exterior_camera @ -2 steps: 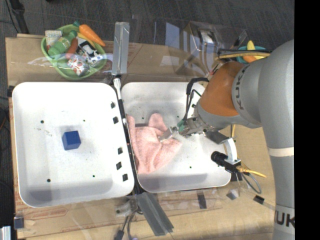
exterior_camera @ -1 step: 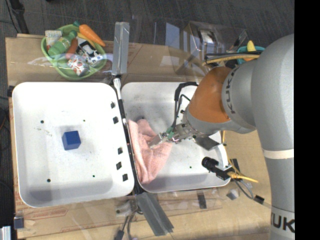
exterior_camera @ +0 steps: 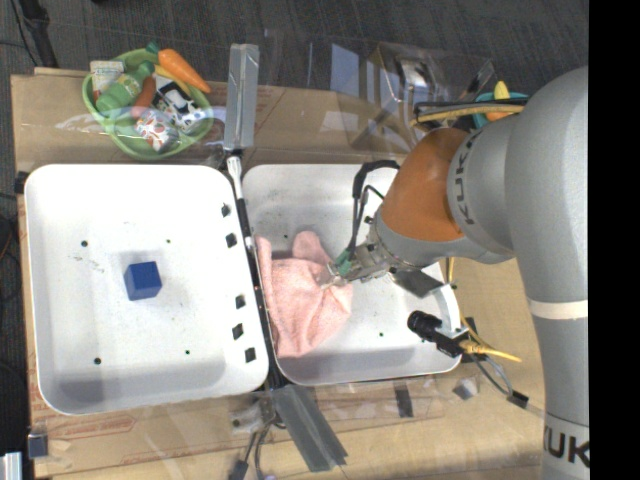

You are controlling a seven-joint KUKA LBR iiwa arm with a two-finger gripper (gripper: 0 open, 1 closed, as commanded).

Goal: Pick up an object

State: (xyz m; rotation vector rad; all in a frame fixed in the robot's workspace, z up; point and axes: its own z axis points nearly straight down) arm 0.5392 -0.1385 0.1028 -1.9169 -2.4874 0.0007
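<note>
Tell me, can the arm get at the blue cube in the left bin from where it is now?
Probably yes. The blue cube sits alone on the open floor of the left bin, nothing over it. The claw is down at the pink cloth in the right bin, so it must lift over the divider first.

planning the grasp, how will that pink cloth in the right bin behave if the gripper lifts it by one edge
The pink cloth lies crumpled in folds, so it is probably floppy and would drape. It looks thin, likely light. The gripper sits at its right edge; a pinch there may lift one layer.
</note>
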